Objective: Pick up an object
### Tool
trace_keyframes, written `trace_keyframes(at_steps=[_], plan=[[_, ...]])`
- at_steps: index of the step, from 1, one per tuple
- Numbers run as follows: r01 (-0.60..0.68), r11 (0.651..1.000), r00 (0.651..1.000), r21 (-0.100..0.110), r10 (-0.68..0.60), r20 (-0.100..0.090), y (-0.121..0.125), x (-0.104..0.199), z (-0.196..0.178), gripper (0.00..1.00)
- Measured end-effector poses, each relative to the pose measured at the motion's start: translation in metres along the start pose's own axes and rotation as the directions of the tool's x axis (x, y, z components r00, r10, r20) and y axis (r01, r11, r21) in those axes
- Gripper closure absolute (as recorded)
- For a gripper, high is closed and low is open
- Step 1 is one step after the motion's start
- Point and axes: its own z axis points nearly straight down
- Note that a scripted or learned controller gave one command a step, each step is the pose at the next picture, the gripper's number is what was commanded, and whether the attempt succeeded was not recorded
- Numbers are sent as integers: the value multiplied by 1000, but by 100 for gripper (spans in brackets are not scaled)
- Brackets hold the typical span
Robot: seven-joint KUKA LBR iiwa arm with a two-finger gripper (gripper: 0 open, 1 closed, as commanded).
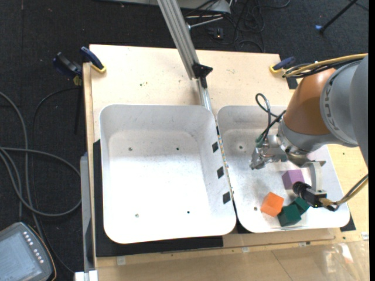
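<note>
Orange block [272,204], purple block [292,177], green block [291,213] lie in right white bin [240,127]; gripper [258,161] grip unclear

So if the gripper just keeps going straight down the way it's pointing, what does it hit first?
Probably bare floor of the right bin. The gripper points down there, apart from the purple block and orange block, though depth is unclear.

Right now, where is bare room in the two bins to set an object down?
The left bin has a bare floor from wall to wall. In the right bin, the near right corner is crowded: purple block, orange block, green block, with the end effector above.
</note>
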Motion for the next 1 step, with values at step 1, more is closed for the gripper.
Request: trace_keyframes(at_steps=[1], plan=[[0,1000,1000,-5,0,1,5,-9,-49,100]])
